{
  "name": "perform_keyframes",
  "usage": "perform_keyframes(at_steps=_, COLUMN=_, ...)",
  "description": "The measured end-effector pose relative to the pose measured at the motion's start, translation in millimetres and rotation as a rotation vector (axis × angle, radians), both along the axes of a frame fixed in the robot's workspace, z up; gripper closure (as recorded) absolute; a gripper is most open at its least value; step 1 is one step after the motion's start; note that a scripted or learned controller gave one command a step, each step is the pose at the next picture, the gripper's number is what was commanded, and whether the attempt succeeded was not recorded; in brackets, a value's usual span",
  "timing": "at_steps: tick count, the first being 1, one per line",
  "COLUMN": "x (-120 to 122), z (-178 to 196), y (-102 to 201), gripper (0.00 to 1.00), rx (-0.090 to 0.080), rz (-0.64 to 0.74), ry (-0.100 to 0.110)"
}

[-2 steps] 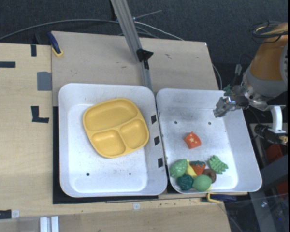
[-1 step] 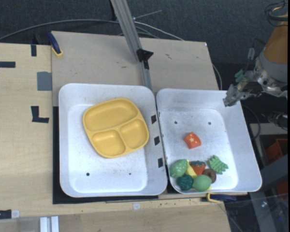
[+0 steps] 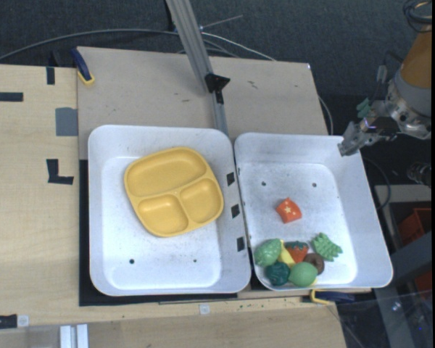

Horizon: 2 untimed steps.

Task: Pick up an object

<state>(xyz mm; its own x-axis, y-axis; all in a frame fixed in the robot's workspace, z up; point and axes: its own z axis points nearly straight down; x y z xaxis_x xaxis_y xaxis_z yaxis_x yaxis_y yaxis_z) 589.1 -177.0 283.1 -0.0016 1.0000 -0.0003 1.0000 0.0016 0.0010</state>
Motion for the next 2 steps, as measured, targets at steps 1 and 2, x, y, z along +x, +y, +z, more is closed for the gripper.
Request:
perform_keyframes(at_steps=1, x=14, z=-12, y=43, gripper=1.00, rx=0.001, rz=0.003, ry=0.002)
perform_keyframes(at_steps=2, x=16, z=-15, y=102, gripper=1.00, rx=0.002, rz=0.006, ry=0.002)
